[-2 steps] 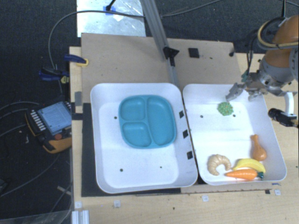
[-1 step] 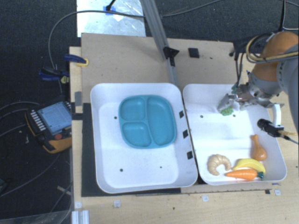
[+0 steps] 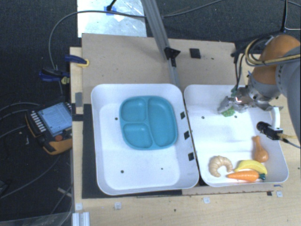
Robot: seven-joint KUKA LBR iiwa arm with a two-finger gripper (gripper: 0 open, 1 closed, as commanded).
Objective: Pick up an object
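One blue plate [image 3: 148, 122], one croissant [image 3: 220, 164], banana [image 3: 251, 165], carrot [image 3: 243, 175], drumstick [image 3: 259, 149]; tool [image 3: 231, 106] on green item [image 3: 229, 111], grip unclear

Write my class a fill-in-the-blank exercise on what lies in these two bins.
1. The blue divided plate lies in the ____ bin.
2. The carrot lies against the ____ banana.
3. The croissant lies in the ____ bin.
4. The tool is over a small ____ item.

Missing words: left; yellow; right; green

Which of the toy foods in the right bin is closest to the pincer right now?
The small green item, right at the pincer near the bin's top. The drumstick, croissant, banana and carrot all lie along the lower edge.
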